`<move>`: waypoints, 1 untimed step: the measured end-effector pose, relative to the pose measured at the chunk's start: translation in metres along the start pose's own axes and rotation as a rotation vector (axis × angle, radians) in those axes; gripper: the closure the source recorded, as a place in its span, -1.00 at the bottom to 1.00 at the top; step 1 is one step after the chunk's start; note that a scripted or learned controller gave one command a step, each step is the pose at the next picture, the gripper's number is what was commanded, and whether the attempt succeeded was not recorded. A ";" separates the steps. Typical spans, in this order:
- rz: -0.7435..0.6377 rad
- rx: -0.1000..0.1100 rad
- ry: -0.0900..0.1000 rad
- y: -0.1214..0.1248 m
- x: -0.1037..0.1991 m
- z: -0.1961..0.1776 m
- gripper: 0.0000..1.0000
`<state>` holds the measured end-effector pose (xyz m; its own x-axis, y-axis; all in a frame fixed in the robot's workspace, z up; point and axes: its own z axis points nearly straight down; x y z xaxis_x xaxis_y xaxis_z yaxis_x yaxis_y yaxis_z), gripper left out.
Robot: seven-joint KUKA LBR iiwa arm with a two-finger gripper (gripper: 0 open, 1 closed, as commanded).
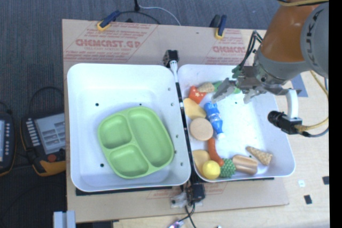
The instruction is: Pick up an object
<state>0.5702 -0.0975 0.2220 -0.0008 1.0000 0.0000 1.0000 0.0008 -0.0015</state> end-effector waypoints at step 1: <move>0.150 -0.005 -0.001 0.023 -0.019 0.125 -1.00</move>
<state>0.5934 -0.1168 0.0972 0.1482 0.9890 -0.0008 0.9889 -0.1482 0.0038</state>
